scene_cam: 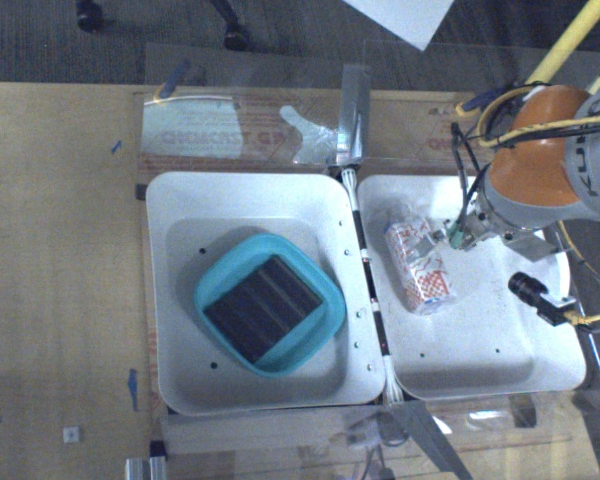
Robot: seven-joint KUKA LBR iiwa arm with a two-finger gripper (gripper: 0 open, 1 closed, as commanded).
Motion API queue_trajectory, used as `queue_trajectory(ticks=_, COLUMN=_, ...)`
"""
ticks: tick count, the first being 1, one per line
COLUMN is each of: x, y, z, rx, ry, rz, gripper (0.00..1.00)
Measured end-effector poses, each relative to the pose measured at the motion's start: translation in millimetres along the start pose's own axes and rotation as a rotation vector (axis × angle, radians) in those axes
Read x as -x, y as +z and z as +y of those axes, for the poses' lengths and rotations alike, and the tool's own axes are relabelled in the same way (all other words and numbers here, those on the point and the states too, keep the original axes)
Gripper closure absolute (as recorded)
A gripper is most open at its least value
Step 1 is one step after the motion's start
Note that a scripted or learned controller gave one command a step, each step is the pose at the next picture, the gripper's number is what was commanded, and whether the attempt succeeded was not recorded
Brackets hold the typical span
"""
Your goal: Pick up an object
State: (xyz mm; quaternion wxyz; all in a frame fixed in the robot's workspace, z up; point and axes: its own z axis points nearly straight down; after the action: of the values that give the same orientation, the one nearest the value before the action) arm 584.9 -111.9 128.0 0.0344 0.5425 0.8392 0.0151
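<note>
A crinkled clear packet with a red and white pattern (420, 266) lies in the left half of the right bin (480, 363). My gripper (458, 235) hangs low over that bin, right at the packet's upper right corner, and whether it touches the packet is unclear. The grey arm with its orange band (540, 158) rises behind it toward the right. In the left bin (180, 218) sits a blue square dish (325, 303) with a dark ribbed block (261, 308) lying inside it.
A metal divider (365, 278) separates the two bins. A black fitting with a cable (537, 298) hangs over the right bin's right side. Yellow and black cables (480, 118) loop near the arm. Taped clear plastic (240, 133) lies behind the left bin.
</note>
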Motion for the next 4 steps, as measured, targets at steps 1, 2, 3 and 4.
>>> queue_trajectory(ticks=1, x=-7, y=-55, z=42, rx=-0.065, ry=0.173, rz=0.034, gripper=0.00)
queue_trajectory(ticks=2, x=19, y=37, z=36, rx=-0.047, ry=0.121, rz=0.029, gripper=0.00)
queue_trajectory(ticks=3, x=-20, y=31, z=-37, rx=-0.049, ry=0.082, rz=0.031, gripper=0.00)
queue_trajectory(ticks=4, x=-18, y=21, z=-36, rx=-0.045, ry=0.084, rz=0.028, gripper=1.00)
